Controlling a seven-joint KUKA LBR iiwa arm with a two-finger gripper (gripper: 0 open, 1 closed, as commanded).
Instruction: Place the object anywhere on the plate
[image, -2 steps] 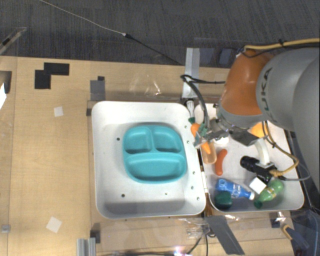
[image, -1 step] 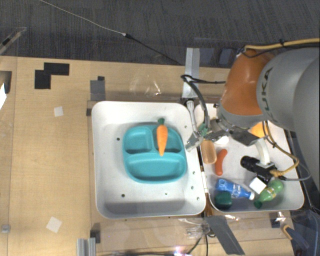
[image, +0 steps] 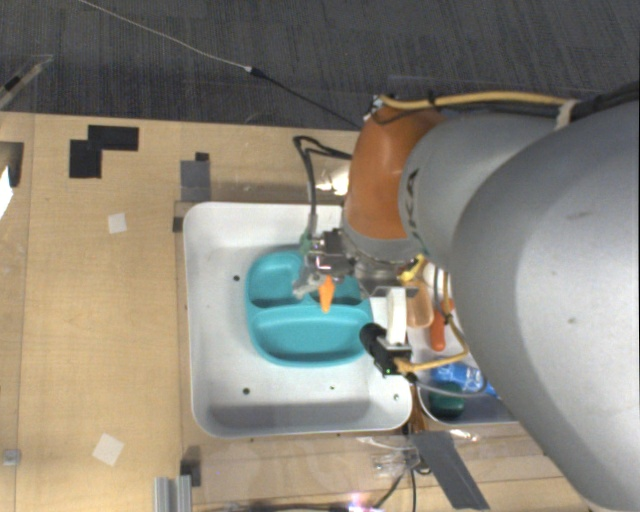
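I see the gripper (image: 322, 275) at frame centre, hanging over the blue plate (image: 300, 335). A small orange object (image: 326, 294) sits right at its tip, pointing down over the divider between the plate's upper and lower compartments. I can't tell whether the pincer is open or closed on it; the metal parts blur together there, and whether the object touches the plate is not clear either.

The plate lies in the left white bin (image: 215, 330), toward that bin's right half. The bin floor to the left of and below the plate is bare white.

Obstruction: the grey arm (image: 530, 260) covers most of the right side of the frame, its orange band (image: 375, 185) just above the wrist. It hides nearly all of the right bin (image: 445, 408); I make out only a sliver at lower right with something blue (image: 462, 378) and something dark green (image: 447, 405) in it, plus orange-brown pieces (image: 420, 305) near the wrist.

A black cable (image: 308, 190) loops down to the wrist from above. The wooden bench (image: 90, 330) at left carries black marks (image: 100, 150) in the upper left.
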